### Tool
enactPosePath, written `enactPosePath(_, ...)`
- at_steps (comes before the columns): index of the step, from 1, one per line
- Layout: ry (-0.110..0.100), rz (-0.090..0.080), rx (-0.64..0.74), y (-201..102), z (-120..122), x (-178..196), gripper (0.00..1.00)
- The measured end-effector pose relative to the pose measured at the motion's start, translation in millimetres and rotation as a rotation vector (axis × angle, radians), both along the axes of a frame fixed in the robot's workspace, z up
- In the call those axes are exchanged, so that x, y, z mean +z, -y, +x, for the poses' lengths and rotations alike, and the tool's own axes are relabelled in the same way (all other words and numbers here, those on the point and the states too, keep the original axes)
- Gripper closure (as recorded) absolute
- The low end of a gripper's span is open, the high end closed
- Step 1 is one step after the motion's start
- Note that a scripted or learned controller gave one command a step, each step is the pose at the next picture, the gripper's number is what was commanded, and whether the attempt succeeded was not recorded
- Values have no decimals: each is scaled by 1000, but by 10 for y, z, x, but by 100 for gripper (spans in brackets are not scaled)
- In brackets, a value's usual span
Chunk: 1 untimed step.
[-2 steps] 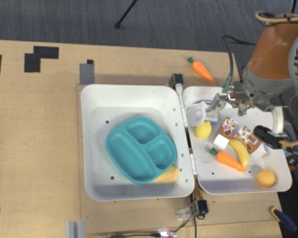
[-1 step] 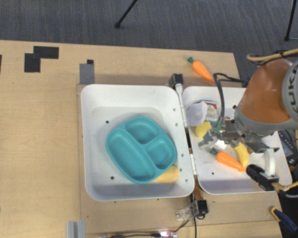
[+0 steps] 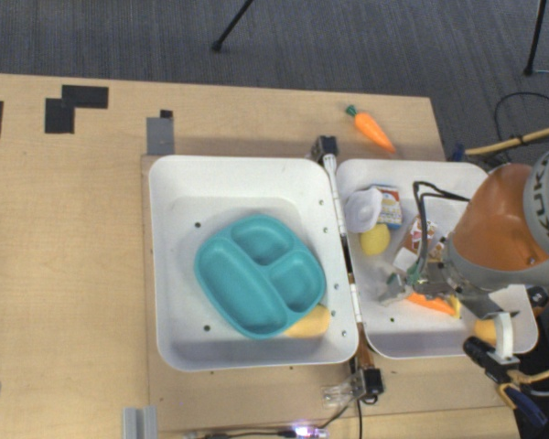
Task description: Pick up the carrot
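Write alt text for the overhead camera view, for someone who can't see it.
The robot arm's gripper sits low in the right bin, right beside an orange carrot. A second carrot lies on the bench outside the bins, and the left bin holds a teal divided plate.

Premises are a robotics lab or test room, not a home. A plain wooden bench (image 3: pixel 64 245) bears two shallow white bins (image 3: pixel 178 190), clamped side by side, with black tape marks (image 3: pixel 73 106) stuck on its surface. An industrial robot arm (image 3: pixel 517 227), grey with an orange band, reaches in from the right, with loose cables (image 3: pixel 439 195) running along it. Grey office carpet (image 3: pixel 348 26) covers the floor, and black tripod legs (image 3: pixel 247 9) stand on it. Toy food (image 3: pixel 371 128) serves as test items.
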<state>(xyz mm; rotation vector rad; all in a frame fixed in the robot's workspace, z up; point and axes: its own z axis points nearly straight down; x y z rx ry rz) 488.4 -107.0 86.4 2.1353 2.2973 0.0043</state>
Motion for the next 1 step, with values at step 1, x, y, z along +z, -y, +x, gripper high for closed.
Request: enactPosePath(1, 6, 1, 2, -14, 23, 114, 100)
